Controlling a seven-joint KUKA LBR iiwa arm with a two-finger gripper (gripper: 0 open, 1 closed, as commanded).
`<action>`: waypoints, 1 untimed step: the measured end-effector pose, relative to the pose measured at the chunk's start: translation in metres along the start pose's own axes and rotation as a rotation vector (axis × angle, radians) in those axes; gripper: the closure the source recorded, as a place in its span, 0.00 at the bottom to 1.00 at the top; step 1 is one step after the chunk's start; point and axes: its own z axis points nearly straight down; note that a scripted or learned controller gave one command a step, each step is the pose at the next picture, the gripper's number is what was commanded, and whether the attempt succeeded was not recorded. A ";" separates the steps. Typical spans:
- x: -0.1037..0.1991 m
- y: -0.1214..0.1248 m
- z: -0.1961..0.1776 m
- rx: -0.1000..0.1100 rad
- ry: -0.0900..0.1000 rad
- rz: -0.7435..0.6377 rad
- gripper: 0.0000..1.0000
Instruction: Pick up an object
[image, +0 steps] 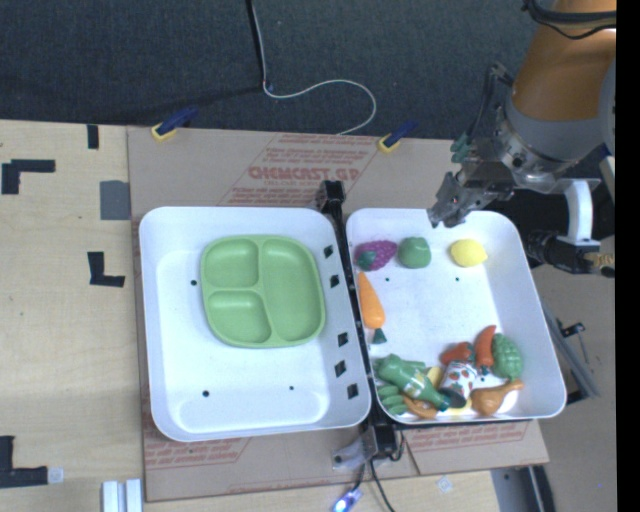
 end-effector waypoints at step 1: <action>-0.032 -0.084 0.018 0.007 0.000 0.012 1.00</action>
